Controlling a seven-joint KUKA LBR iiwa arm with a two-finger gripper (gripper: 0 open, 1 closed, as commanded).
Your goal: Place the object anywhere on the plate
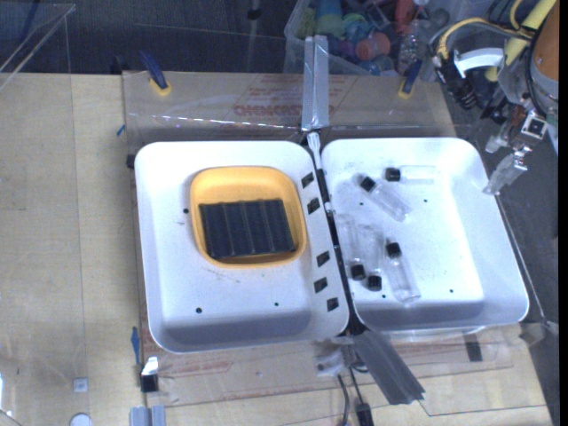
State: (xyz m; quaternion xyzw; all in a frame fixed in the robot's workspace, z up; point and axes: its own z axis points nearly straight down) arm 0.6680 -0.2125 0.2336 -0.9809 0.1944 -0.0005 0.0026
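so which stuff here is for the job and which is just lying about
For the job:
plate in the left bin
clear vials in the right bin
gripper

Lying about:
black ridged block on the plate
tub of toys
blue clamps

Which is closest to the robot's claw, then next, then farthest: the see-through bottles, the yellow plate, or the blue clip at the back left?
1. Clear bottles, in the right bin, nearest the gripper.
2. Yellow plate, in the left bin.
3. Blue clip, back left of the bench, farthest.
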